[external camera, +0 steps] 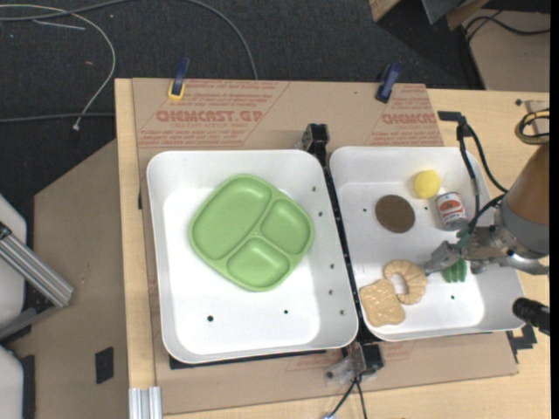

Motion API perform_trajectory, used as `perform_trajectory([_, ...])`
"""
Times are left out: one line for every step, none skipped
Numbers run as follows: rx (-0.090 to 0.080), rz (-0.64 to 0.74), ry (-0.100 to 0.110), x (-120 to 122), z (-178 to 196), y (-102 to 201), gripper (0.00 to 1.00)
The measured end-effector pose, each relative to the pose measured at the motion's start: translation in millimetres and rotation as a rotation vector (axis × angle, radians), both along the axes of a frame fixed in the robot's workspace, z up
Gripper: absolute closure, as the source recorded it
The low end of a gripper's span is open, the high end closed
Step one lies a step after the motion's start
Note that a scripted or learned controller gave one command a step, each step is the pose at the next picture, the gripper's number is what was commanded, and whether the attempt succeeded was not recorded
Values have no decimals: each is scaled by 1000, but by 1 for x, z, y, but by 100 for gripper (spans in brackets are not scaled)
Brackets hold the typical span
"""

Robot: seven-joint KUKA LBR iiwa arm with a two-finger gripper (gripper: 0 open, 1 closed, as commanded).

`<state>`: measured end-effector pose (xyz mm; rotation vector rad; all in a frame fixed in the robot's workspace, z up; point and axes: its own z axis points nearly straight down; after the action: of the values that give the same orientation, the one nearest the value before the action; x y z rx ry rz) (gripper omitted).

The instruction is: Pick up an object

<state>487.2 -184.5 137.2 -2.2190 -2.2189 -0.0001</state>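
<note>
The right bin [349, 234] holds several small items. A yellow ball [426, 182] and a small red-and-white can [450, 209] lie near its far side, with a brown disc [395, 214] to their left. A tan ring-shaped pastry [404, 281] and a tan cracker [382, 303] sit near the front. My gripper [452, 254] reaches in from the right, low over the bin's right half. A small green object [455, 272] lies right under it, partly hidden.
The left bin [175, 304] bears a green divided plate [251, 231]. A black clamp [315, 136] sits between the bins at the back. Cables run along the right bin's far right corner [476, 168]. Cardboard [218, 112] surrounds both bins.
</note>
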Motion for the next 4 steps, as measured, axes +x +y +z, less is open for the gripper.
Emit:
perform_trajectory([2, -1, -4, 2, -47, 0, 0])
perform_trajectory([-3, -1, -13, 4, -34, -1, 100])
perform_trajectory([-4, 0, -6, 3, 10, -4, 100])
perform_trajectory([-4, 1, -7, -4, 59, 1, 100])
